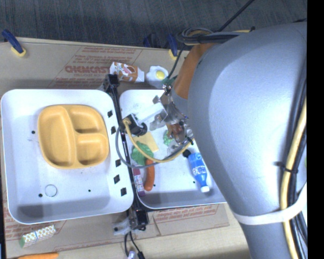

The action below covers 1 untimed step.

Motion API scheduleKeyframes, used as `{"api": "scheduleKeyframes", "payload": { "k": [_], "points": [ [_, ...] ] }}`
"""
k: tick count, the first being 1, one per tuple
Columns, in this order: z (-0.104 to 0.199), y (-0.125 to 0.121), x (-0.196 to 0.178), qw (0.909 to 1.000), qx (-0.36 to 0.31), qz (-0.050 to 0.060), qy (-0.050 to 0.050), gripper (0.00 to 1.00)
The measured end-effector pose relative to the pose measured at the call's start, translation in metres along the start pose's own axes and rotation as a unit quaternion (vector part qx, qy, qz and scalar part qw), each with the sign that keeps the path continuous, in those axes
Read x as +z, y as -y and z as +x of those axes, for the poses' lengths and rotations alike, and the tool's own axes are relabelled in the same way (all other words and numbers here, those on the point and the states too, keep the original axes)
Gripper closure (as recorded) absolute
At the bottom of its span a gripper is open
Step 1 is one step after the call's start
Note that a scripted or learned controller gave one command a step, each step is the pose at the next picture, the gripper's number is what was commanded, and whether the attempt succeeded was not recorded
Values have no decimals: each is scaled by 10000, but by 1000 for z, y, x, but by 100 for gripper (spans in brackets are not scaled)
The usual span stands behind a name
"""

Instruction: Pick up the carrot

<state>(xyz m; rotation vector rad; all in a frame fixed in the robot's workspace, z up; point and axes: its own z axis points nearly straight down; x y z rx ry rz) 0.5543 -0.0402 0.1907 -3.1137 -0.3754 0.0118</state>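
While the gripper (174,127) is hanging over the right bin (173,203), its state is staying hidden under the arm's bulk, so released or clenched, I cannot tell. The carrot (148,179) is lying apart from it, down-left, beside the bin's left wall. Trouble is waiting there: the wall could be blocking a clean descent, and a yellowish cable (130,139) is looping between. Counting: one carrot, one blue bottle (198,171) down-right of the gripper, one yellow tray (73,135) sitting in the left bin (21,198), two bins.
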Motion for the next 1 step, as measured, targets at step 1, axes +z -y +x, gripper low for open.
{"api": "scheduleKeyframes", "payload": {
  "k": [1],
  "points": [
    [-11, 6, 0, 9999, 161, -1, 0, 0]
  ]
}}
